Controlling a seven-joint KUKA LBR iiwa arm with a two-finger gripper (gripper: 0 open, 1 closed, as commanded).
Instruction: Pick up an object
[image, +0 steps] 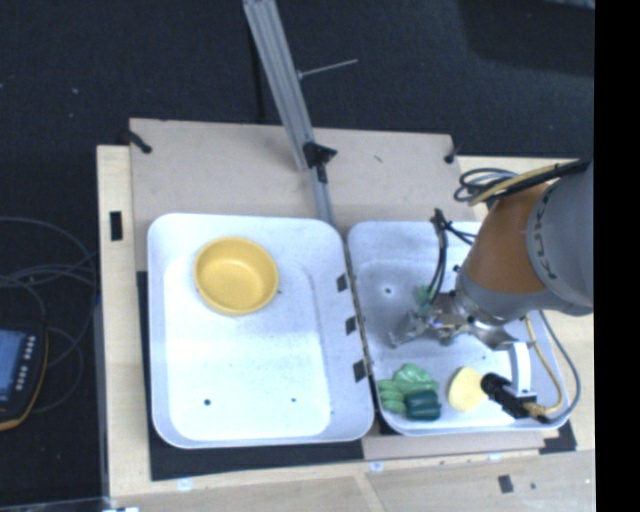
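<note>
My gripper (418, 328) hangs low over the middle of the right bin (385, 250), with the grey arm and its orange band reaching in from the right. Nothing shows between its tips. Just in front of it, at the bin's near edge, lies a light green crumpled thing (408, 379) with a dark green block (423, 405) against its near side. A pale yellow rounded object (463, 389) rests to the right of them, partly under the wrist hardware.
A yellow bowl (236, 275) stands upright in the far left part of the left bin (250, 400). A grey metal post (288, 90) rises from behind the bins, near the divider between them.
</note>
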